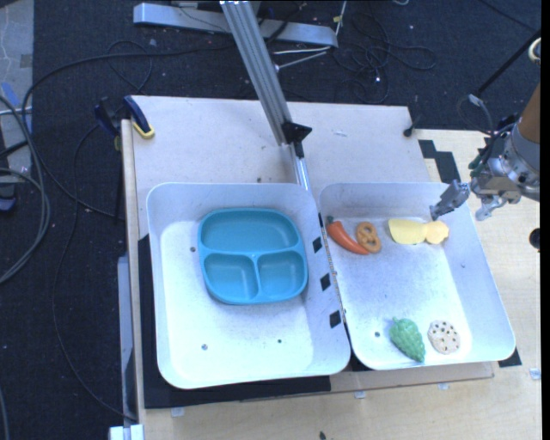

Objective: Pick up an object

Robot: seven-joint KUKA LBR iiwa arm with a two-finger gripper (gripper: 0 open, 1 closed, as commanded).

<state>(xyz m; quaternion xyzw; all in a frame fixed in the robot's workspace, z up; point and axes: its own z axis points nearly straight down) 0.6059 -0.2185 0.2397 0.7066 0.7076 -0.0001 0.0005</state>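
I'm looking down on a robotics lab or test cell, not a home. The bench (215, 129) is a plain pale board set over dark carpeted floor (60, 223), where loose black cables (77, 180) trail in loops. An aluminium strut (262, 73) slants up from the bench to a metal stand base (232, 24) at the top. Clamps (133, 116) grip the bench's far left corner, black tape marks (440, 159) sit near its right side, and two white bins (172, 344) lie side by side.
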